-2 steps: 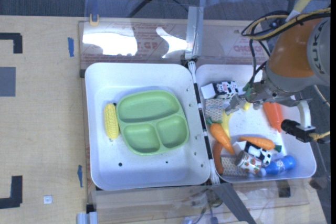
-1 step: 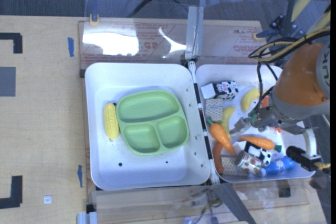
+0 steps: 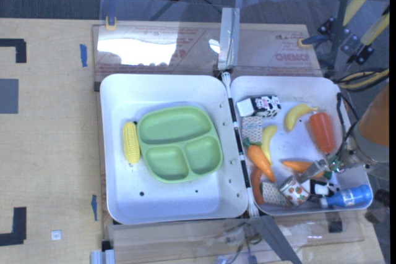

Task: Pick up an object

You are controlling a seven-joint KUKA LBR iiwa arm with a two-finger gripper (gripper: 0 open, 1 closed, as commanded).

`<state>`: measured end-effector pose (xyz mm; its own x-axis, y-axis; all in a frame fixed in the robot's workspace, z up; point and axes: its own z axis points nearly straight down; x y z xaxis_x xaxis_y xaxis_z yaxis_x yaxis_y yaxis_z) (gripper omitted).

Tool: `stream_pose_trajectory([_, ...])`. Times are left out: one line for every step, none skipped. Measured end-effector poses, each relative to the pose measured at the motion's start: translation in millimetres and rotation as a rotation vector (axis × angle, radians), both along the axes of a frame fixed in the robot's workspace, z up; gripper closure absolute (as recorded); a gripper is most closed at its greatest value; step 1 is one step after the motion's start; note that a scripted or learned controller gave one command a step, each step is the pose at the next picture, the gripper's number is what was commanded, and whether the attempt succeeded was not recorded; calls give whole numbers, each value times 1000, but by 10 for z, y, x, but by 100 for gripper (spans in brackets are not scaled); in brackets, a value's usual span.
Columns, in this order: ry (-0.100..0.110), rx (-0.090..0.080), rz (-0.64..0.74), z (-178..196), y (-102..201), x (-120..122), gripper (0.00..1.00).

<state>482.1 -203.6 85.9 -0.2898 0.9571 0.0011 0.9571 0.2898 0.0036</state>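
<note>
On a wooden counter (image 3: pixel 49 151), two white bins sit side by side; the claw (image 3: pixel 323 165) hangs low in the crowded right bin (image 3: pixel 281 86), its grip impossible to tell. Toys lie packed at lower right, so it may snag the orange carrot (image 3: pixel 297 165) and the blue bottle (image 3: pixel 349 197) together, or slip off both.

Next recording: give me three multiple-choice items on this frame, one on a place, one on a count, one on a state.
1. Where does the corn lie?
A. In the left bin, beside the green tray
B. In the right bin
C. On the bench outside the bins

2. How many compartments has the green tray?
A. Two
B. Three
C. Five

3. How does the blue bottle sit?
A. Upright
B. On its side
C. On the tray

Key: 1 A, the corn rests along the tray's left edge in the left bin. 2 B, one long and two small compartments. 3 B, it lies flat in the right bin.
</note>
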Motion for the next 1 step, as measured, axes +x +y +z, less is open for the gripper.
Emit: stream_pose_trajectory([-4,-2,-2,90,-8,17,100])
